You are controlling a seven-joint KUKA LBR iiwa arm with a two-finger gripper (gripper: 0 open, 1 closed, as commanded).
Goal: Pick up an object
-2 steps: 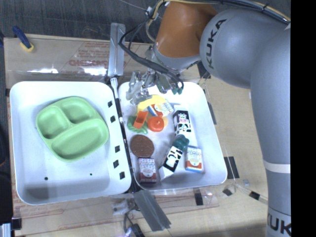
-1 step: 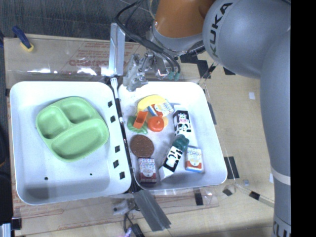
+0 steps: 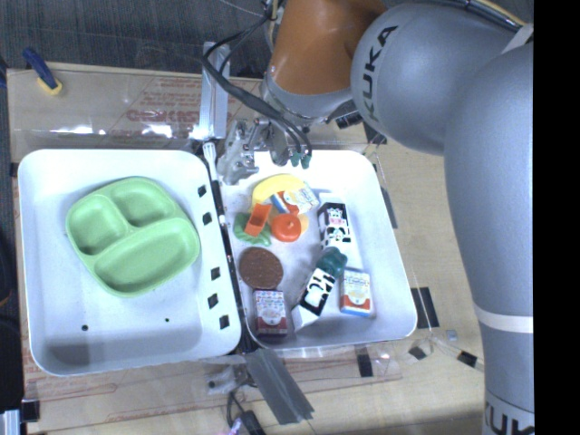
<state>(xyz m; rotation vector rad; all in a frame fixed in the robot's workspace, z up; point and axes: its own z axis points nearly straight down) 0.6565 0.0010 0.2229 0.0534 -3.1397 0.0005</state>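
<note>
Contents, right bin [image 3: 391, 270], listed outward from the gripper [image 3: 243, 155], which hangs over the bin's far left corner beside the divider between the bins. Whether the fingers are released or clenched cannot be told; nothing is seen between them.

- Yellow banana-shaped piece [image 3: 276, 188]: just below and right of the fingers, nearest item.
- Orange round toy [image 3: 287, 227] and orange-and-green toy [image 3: 255, 224]: touching one another, just beyond the banana piece.
- Black-and-white spotted carton [image 3: 334, 223]: right of the orange toy, lying flat.
- Brown disc [image 3: 260, 266]: further down, near the divider.
- Dark bottle with green cap [image 3: 321, 285]: tilted, between the disc and a small orange-and-white box [image 3: 356, 294].
- Dark red packet [image 3: 270, 313]: at the near edge, farthest from the fingers.

Left bin [image 3: 36, 243]: one green divided plate [image 3: 132, 234], well apart from the fingers.

Surface: pale wooden bench [image 3: 109, 98] under clear sheeting; a blue-and-yellow tool [image 3: 42, 70] at its far left corner. Dark ribbed floor beyond.
</note>
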